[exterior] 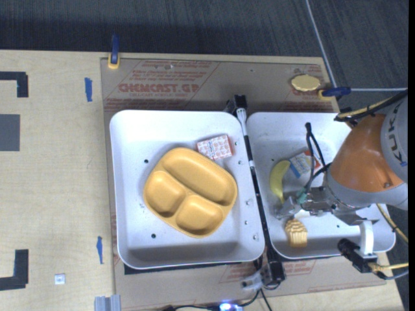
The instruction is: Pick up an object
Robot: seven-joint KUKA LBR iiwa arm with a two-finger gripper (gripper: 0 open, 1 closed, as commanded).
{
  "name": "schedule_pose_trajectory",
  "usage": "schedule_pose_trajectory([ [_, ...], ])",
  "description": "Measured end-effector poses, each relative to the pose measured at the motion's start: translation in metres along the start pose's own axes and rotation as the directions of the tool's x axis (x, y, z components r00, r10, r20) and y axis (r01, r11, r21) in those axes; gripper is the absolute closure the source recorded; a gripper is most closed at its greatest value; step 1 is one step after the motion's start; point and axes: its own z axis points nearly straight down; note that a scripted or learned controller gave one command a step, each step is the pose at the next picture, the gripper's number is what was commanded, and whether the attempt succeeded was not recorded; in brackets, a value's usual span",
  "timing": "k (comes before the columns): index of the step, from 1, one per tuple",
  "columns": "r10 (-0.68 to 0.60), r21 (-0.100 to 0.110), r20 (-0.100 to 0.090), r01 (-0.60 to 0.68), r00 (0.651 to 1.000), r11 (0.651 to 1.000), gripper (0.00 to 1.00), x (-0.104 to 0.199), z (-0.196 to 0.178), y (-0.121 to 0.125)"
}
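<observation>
gripper (pixel 293 205): down inside the right bin, near its left-centre, low over the floor — can't tell its state, metal parts too small and cluttered
arm (pixel 366 164): grey body with orange band, comes in from the right edge, covers much of the right bin's right half
right bin (pixel 285 125): shallow, white, holds the small items
banana (pixel 279 179): yellow, lies lengthwise just above-left of the gripper, very close to it; contact unclear
blue-and-white packet (pixel 299 164): just right of the banana, partly behind the black cables
corn-like yellow toy (pixel 296 232): ribbed, sits near the bin's front wall, just below the gripper, apart from it
left bin (pixel 130 173): white, beside the right bin, rims touching along the middle
yellow compartment tray (pixel 189 191): three sections, tilted diagonally, takes up the middle of the left bin
red-and-white packet (pixel 214 147): small, at the tray's upper right edge, touching or just beside it
bench (pixel 52 193): light wood, blue tape marks — brown cardboard sheet under both bins
</observation>
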Motion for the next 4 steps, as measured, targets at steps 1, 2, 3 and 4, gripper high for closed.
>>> schedule_pose_trajectory([
  [1, 0.003, -0.002, 0.004, -0.003, 1.000, 1.000, 0.00, 0.0067, -0.0001, 0.0004],
  [2, 0.004, -0.002, 0.005, -0.004, 1.000, 1.000, 0.00, 0.0073, 0.0000, 0.0003],
  [3, 0.004, -0.003, 0.005, -0.004, 1.000, 1.000, 0.00, 0.0075, 0.0000, 0.0003],
  [4, 0.004, -0.007, 0.006, -0.004, 1.000, 1.000, 1.00, 0.0077, -0.0100, 0.0017],
])
